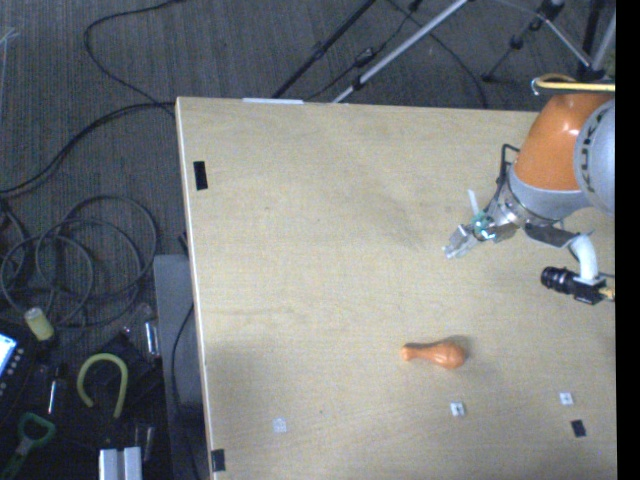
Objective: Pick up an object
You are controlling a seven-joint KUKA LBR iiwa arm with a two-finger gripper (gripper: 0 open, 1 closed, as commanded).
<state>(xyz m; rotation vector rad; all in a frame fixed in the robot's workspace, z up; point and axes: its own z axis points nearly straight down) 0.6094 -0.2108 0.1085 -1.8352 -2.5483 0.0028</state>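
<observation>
**Gripper poised above, away from the object**

The gripper [464,233] is held spread and empty, seemingly readied for a descent. The orange object [436,353] lies flat on the bench [300,268], nearer the camera, well apart from the gripper.

Orange pear-shaped object [436,354] lying on wooden bench [320,268], hand [466,236] hovering well apart

1. I count one orange pear-shaped object [436,353] on the tabletop [330,218].
2. One arm [570,163] with one gripper [466,236].
3. Two black tape marks [201,175] by the tabletop's left edge.
4. One green hook-shaped tool [103,376] on the floor.
</observation>
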